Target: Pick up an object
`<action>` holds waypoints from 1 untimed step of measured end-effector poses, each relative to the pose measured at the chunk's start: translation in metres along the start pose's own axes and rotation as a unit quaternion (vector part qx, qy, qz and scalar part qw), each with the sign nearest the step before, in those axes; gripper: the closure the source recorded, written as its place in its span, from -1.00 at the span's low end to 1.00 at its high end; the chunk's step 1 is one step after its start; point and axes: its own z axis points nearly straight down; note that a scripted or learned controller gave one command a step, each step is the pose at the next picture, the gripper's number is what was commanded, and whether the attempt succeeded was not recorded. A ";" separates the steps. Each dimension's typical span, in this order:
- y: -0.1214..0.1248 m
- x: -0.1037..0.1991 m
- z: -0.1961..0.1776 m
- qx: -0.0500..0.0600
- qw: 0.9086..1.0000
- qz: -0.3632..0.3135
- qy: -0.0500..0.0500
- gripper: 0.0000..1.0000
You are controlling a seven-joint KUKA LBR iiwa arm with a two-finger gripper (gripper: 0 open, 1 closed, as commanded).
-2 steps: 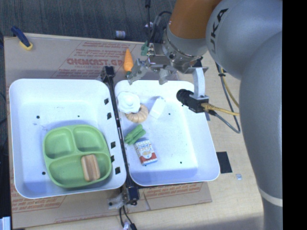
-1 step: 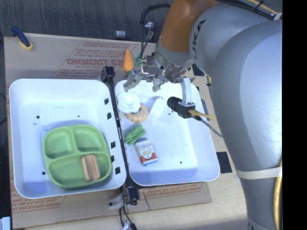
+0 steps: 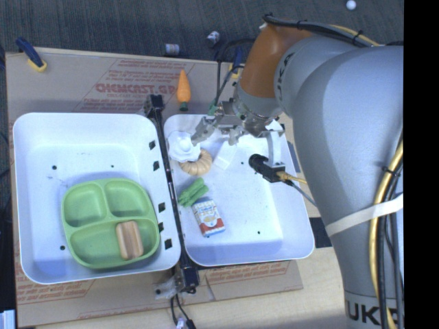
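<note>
**Camera view: claw spread over the right bin's far end**

The gripper (image 3: 218, 131) hangs spread and holding nothing, probably lined up for a grab. Closest to it is one white lump (image 3: 180, 144), resting against one croissant (image 3: 197, 164) by the right bin's (image 3: 274, 233) left wall. That bin also holds one green bundle (image 3: 193, 191) and one carton (image 3: 208, 217). The left bin (image 3: 41, 149) has one plate (image 3: 89, 208) bearing one block (image 3: 128, 239). One carrot (image 3: 183, 88) lies outside.

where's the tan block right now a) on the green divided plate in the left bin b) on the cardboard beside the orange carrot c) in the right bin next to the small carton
a, the tan block lies in the wide near compartment of the green plate, which sits inside the left bin.
</note>
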 end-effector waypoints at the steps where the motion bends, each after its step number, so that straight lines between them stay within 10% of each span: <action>1: 0.001 0.001 -0.012 -0.001 1.000 -0.003 0.000 1.00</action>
